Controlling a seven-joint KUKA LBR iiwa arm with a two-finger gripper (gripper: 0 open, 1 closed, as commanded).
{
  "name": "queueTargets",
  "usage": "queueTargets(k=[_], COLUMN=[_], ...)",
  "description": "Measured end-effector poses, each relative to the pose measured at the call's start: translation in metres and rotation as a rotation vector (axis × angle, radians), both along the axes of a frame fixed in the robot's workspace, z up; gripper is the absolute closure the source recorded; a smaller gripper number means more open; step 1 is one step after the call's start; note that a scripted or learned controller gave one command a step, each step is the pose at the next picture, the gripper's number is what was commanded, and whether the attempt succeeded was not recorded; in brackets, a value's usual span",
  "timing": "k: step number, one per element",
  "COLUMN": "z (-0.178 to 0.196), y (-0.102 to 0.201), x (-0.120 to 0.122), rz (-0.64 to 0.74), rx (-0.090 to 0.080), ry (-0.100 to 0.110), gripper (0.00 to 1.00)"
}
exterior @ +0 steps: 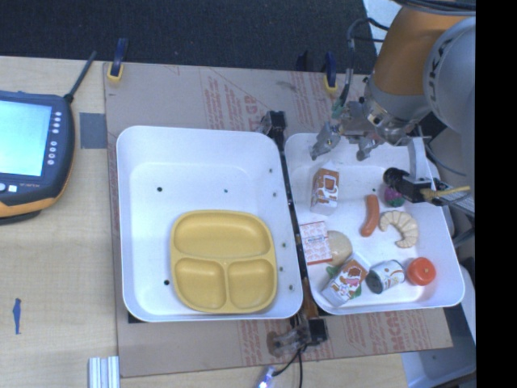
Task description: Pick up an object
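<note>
From the overhead camera, the grey and orange arm's jaws are hanging spread open, gripping nothing, over the far end of the right shallow white bin. Just below them a small brown-and-white carton is lying on the bin floor. A yellow divided plastic tray is sitting in the left white bin.

The arm above the gripper runs off the top and right edges. Far left of the gripper, a handheld screen is cut by the left edge. Print on the small carton just below the gripper is too small to read.
</note>
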State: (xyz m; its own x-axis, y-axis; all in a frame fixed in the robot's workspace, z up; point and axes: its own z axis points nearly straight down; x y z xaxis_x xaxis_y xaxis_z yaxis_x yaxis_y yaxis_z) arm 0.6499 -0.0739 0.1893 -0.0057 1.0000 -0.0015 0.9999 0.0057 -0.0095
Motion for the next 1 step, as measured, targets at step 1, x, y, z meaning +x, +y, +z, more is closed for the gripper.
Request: queueTargets(k=[1], z=[0.0007], y=[0.0187], x=[0.0064], rz=[0.001], rx=[-0.001], ry=[-0.004], gripper=[0.0])
